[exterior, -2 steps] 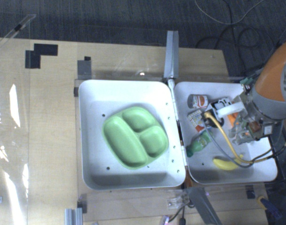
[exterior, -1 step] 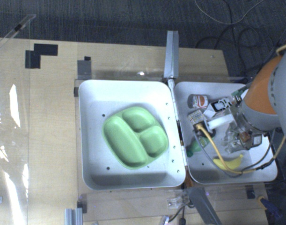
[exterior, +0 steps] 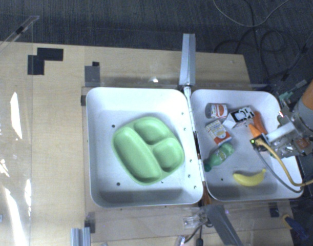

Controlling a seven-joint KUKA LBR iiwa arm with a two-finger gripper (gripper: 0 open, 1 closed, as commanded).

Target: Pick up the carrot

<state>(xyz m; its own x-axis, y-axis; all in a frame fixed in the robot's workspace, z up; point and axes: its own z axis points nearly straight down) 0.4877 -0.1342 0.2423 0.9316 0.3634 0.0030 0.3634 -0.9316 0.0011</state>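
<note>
Looking down on a pale wooden desk (exterior: 43, 137) with two shallow white bins side by side. Short orange carrot (exterior: 256, 124) lying in the right-hand white bin (exterior: 223, 186), up in its far right part, just beside a small black-and-white gadget (exterior: 242, 115) and not far from a tipped red-and-white can (exterior: 216, 110). Grey robot claw (exterior: 292, 145) hanging over the same bin's right wall, just right of the carrot and a bit nearer the front edge. Open or closed? Can't tell from this angle. Carrot flat on the bin floor, not gripped.

Also in there: a little red-and-white carton (exterior: 218, 132), a green plastic bottle (exterior: 219, 156), a yellow banana (exterior: 249, 178) near the front. Over in the left-hand white bin (exterior: 102, 137), a light green divided plate (exterior: 148, 150).
</note>
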